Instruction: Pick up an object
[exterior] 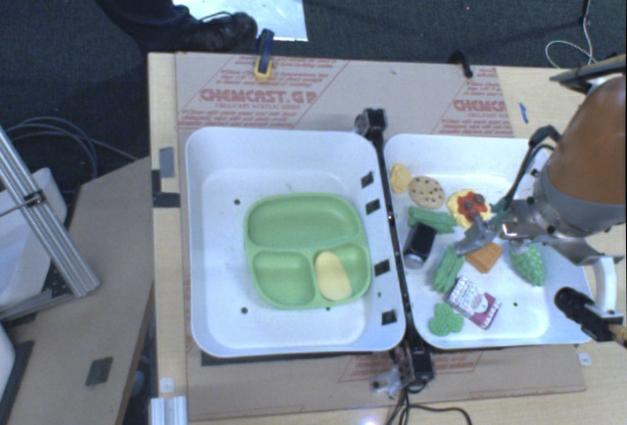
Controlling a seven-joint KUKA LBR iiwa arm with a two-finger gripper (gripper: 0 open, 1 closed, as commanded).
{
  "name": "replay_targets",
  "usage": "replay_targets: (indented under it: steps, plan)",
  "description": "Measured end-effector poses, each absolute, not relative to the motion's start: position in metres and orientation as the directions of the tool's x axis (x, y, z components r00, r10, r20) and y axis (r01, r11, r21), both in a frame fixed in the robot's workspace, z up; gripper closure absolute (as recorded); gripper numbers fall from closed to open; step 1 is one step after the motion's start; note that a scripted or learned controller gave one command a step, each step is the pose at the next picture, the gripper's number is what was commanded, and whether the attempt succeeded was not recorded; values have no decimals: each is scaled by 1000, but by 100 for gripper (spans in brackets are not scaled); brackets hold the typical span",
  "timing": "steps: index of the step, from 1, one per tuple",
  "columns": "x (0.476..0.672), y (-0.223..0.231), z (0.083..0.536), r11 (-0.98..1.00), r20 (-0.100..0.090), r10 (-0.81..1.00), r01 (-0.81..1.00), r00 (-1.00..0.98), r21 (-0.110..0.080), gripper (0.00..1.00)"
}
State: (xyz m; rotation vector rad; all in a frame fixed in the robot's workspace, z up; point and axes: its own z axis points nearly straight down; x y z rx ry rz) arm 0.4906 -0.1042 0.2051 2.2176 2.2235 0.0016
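Where the bench board (294, 85) shows above the bins, red print reads "CHEMCAST GP" on the left, and the same print repeats at a slant above the right bin (534, 320); the small packet (472, 302) in that bin carries a label too small to read. The arm (593, 154) reaches in from the right, its orange band high and the grey wrist below it, bent down over the right bin so that the gripper (480, 239) sits low among the toys, just above the orange wedge (484, 259); whether it is spread or closed cannot be told (the tips are lost in the clutter). Around it lie a cookie (426, 190), a yellow piece (400, 178), a red and yellow toy (468, 206), a black cylinder (420, 243), green stalks (447, 268), a green cluster (529, 263) and a green leaf shape (446, 319). The left bin (211, 217) holds a green tray (294, 222) with a yellow lump (334, 276) in its lower right compartment.
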Motion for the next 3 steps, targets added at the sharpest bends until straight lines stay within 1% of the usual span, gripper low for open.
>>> replay_targets:
  steps: [1, 2, 3]
  plan:
    - [486, -98, 79, 1, 0, 1000, 1000, -1, 0, 0]
    - [488, -99, 95, 0, -2, 1000, 1000, 0, 4, 100]
    - [488, -119, 157, -1, -2, 1000, 1000, 1, 6, 100]
